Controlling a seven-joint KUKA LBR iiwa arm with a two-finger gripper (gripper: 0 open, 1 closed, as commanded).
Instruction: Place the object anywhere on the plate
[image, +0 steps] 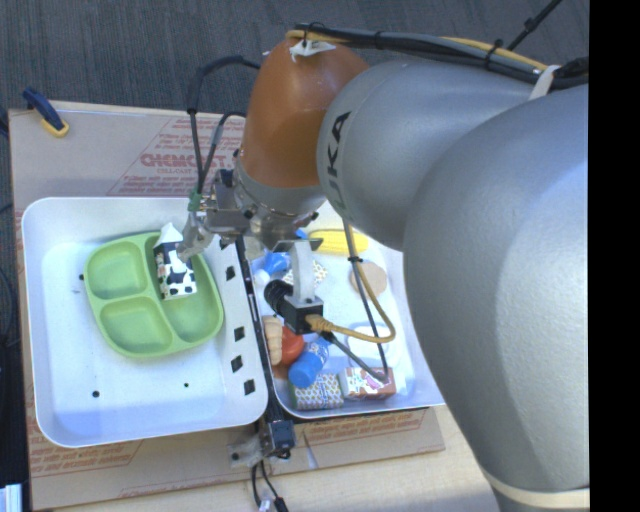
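Hand (192, 232) | mine, poised at the green plate's (130, 320) upper right rim, finger state I cannot tell | black-and-white cow toy (176, 272) lies on the plate just below it | left bin (60, 400) holds plate; right bin (425, 398) holds mixed items.

Smooth, matt green plastic for the plate (150, 300). Glossy black-and-white plastic on the toy cow (176, 272). Smooth white plastic, faintly shiny, for the left bin (60, 400). Printed brown cardboard (150, 165) under both bins. Satin grey casing on the arm (480, 230), with a glossy orange band (285, 110). Bare metal at the gripper (205, 225).
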